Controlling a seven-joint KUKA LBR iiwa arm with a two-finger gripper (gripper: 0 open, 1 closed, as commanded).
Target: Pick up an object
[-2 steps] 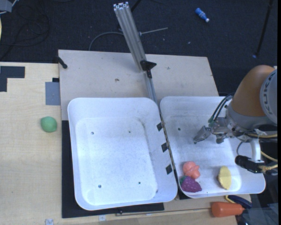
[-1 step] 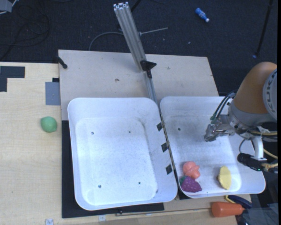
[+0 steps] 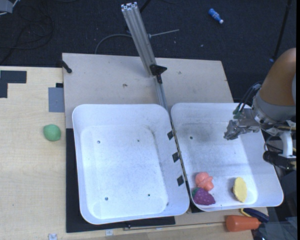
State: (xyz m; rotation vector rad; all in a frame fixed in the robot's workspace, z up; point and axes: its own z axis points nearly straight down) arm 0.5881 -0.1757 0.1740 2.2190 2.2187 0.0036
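An orange tool [image 3: 242,222] lay at the bench's near edge, well below the gripper [image 3: 232,133]. The right bin [image 3: 217,116] sat under the gripper, the left bin [image 3: 121,164] beside it. Whether the gripper was open, I couldn't tell. Nearer than it lay a yellow piece [image 3: 240,189], pink piece [image 3: 204,180] and purple grapes [image 3: 204,198].

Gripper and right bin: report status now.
Gripper over right bin, upper part, nothing seen in it. Orange toy, purple grapes, yellow piece lie at bin's near edge. Nothing between.
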